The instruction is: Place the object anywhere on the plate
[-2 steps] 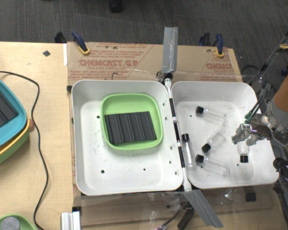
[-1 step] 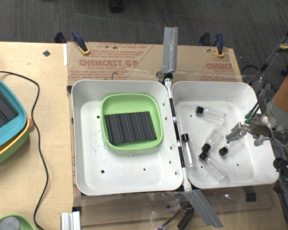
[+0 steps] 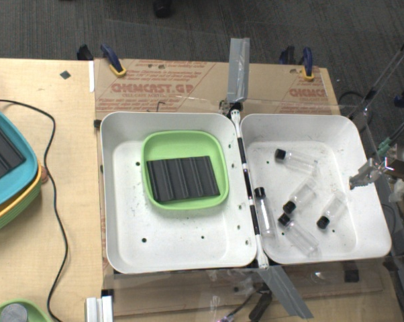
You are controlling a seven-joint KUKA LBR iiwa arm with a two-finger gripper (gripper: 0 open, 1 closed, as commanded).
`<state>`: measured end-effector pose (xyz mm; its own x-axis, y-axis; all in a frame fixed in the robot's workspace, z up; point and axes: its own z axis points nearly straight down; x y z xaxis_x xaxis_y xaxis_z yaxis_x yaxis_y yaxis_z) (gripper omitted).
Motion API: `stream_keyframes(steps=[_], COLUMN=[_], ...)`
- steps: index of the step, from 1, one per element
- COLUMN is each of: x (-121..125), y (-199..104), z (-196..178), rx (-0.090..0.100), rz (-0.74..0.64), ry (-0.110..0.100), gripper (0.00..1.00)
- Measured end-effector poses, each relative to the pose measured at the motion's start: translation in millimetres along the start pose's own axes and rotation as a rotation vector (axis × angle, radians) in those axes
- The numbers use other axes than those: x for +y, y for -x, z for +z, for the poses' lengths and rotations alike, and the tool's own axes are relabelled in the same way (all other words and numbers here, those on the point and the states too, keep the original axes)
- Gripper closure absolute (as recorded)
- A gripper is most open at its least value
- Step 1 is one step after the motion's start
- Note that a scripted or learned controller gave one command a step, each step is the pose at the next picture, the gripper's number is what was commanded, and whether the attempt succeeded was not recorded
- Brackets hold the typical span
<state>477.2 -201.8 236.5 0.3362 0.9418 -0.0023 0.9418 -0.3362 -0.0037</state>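
Observation:
A green, rounded-square plate [image 3: 151, 154] sits in the upper middle of the left white bin [image 3: 121, 240]. On it lies a dark grey ribbed rectangular slab [image 3: 182, 178], flat and wholly within the plate's rim. At the right rim of the right bin [image 3: 363, 247], a small metal part of my gripper [image 3: 367, 174] pokes in from the right edge. It hangs above the bin wall, apart from everything in the bin and far from the plate.
Several clear vials with black caps [image 3: 300, 197] lie scattered in the right bin, one [image 3: 260, 205] along the divider between the bins. Teal and yellow dishes [image 3: 7, 173] and a black cable [image 3: 54, 200] occupy the wooden bench at the left.

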Motion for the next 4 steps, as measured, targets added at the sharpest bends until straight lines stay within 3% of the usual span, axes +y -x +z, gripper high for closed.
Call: stream_keyframes(steps=[1, 2, 3, 4], x=[5, 4, 27, 55], y=[12, 11, 6, 2], z=[-45, -90, -110, -108], rx=[-0.001, -0.001, -0.002, -0.001], rz=[0.326, 0.53, 0.729, 0.994], ry=[-0.001, 0.0, -0.001, -0.001], gripper=[0.0, 0.0, 0.0, 0.0])
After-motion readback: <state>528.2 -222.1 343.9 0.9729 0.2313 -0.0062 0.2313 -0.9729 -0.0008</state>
